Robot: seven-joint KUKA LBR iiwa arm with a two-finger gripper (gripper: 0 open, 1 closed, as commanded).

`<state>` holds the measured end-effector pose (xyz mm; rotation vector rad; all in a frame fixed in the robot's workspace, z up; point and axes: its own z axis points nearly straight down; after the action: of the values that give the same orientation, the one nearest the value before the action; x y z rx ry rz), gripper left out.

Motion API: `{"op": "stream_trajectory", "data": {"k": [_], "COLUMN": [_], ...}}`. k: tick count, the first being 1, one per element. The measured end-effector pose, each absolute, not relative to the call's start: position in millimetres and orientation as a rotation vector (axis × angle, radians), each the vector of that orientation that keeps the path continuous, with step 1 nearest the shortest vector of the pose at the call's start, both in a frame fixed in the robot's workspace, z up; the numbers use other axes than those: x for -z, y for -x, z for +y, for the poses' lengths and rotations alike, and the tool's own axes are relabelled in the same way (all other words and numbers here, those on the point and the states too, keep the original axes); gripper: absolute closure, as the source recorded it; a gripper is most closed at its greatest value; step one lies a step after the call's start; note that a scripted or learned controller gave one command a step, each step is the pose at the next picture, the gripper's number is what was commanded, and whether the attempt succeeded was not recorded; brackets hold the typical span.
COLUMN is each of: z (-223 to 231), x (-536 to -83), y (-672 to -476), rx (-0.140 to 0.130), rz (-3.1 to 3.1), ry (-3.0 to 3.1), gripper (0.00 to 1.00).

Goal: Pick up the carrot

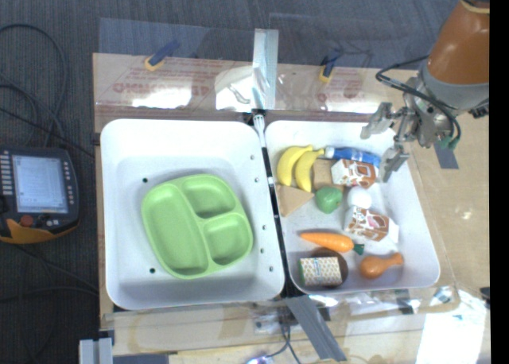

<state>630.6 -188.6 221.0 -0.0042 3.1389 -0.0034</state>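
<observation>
The carrot (pixel 327 240) is orange and lies flat in the right bin (pixel 421 227), towards its front, pointing left with its thick end to the right. My gripper (pixel 387 141) hangs over the bin's back right corner, well behind and to the right of the carrot. Its two fingers (pixel 395 162) stand apart, open, with nothing between them. The orange-banded arm rises behind it at the upper right.
Around the carrot lie a brown can (pixel 322 270), an orange drumstick (pixel 379 263), a small milk carton (pixel 368 222), a green ball (pixel 327 199), two bananas (pixel 296 167), a wedge (pixel 291 199) and a blue bottle (pixel 354 154). The left bin holds a green divided plate (pixel 197 225).
</observation>
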Motion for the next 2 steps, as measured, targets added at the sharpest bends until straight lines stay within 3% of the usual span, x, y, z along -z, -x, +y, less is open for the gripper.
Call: {"op": "stream_trajectory", "data": {"k": [1,2], "z": [-140,-101], "x": [-98,-99], "y": [-595.0,-543.2], "rx": [0.005,0.005], "rz": [3.127,3.121], "ry": [0.127,0.109], "gripper": [0.0,0.0]}}
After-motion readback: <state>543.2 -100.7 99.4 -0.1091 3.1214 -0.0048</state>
